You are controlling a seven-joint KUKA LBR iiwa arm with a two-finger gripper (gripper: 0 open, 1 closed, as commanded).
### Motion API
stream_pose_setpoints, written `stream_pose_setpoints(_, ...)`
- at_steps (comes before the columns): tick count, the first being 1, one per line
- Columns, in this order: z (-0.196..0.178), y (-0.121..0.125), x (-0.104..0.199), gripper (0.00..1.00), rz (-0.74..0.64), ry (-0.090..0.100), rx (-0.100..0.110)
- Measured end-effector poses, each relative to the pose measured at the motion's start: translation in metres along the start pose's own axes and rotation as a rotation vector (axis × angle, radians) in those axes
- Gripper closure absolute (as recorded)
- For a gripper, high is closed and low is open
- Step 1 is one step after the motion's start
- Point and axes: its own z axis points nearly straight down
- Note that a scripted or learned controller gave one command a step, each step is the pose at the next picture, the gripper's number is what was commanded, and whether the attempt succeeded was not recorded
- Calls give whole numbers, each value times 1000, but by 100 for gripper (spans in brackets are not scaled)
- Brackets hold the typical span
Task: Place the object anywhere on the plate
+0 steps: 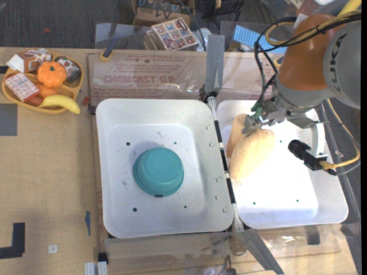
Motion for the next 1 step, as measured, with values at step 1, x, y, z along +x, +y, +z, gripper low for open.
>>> stream_pose_setpoints(1, -24, 1, -1, 100, 0, -1, -1)
